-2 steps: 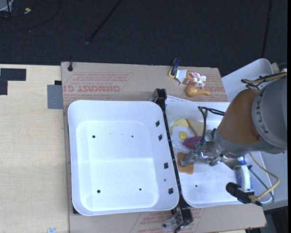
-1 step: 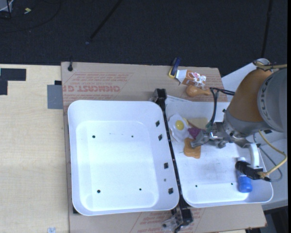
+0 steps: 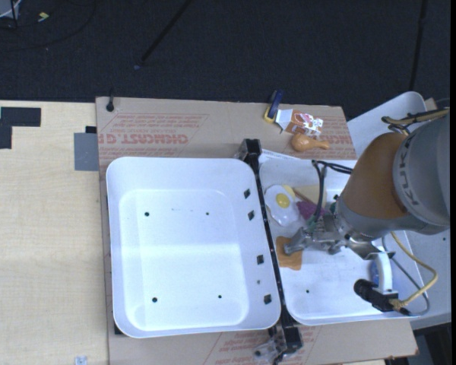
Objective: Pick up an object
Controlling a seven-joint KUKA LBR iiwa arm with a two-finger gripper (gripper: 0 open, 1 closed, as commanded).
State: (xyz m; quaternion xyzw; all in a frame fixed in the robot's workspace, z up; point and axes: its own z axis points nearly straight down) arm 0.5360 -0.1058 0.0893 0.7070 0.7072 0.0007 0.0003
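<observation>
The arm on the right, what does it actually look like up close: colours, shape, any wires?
The arm is a thick, rounded grey tube with a broad orange band above the wrist. It narrows to a metal gripper of grey linkages. Thin yellow and black cables loop beside the wrist, and a black cable runs up toward the orange band.

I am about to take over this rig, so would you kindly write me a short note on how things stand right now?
Gripper: down inside the right white bin, near its left wall, just above a flat orange-brown piece; whether it grips anything cannot be told from this view.
Things: a fried-egg toy, white with a yellow yolk, lies further back in the same bin, with a small purple item beside it. An orange toy and a red-and-white packet lie on the cardboard behind the bins. The left white bin stands alongside.
Done: the arm has reached the objects.
Left: confirm a grasp and lift.
</observation>
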